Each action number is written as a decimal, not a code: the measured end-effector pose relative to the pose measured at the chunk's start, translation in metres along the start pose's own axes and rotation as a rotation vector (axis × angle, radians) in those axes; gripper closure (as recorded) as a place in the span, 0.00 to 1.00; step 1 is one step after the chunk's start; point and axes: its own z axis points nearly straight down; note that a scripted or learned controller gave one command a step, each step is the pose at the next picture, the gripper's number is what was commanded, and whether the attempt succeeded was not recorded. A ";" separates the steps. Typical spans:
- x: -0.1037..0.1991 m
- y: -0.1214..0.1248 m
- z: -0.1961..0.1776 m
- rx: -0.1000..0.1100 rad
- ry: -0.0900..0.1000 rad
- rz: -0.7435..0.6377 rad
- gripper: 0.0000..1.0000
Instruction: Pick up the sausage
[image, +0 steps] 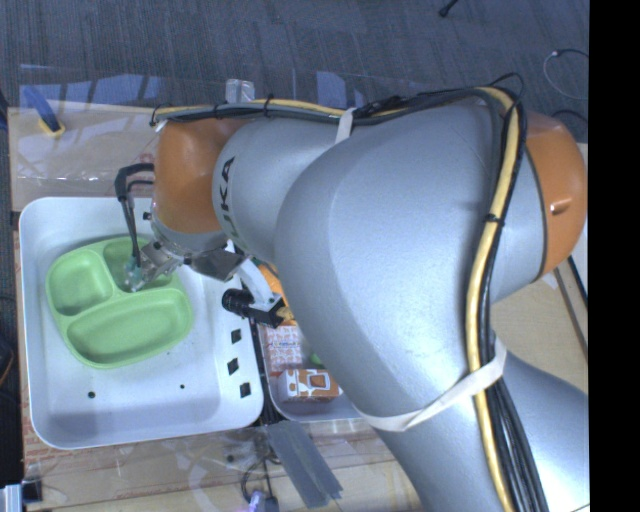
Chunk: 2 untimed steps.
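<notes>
Hovering gripper (140, 268) over glossy green divided plate (120, 330), smooth white bin (120, 410); grip state unclear.

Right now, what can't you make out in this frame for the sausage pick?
- Sausage: cannot be identified in the camera view; the arm covers most of the right bin.
- Right bin contents: a few packaged items peek out at the arm's edge, too small to name.
- Gripper: over the green divided plate in the left bin; too small and blurred to read.
</notes>
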 end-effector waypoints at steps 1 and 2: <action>-0.017 0.049 -0.127 0.004 0.002 0.024 1.00; 0.003 0.040 -0.009 0.010 0.004 0.021 1.00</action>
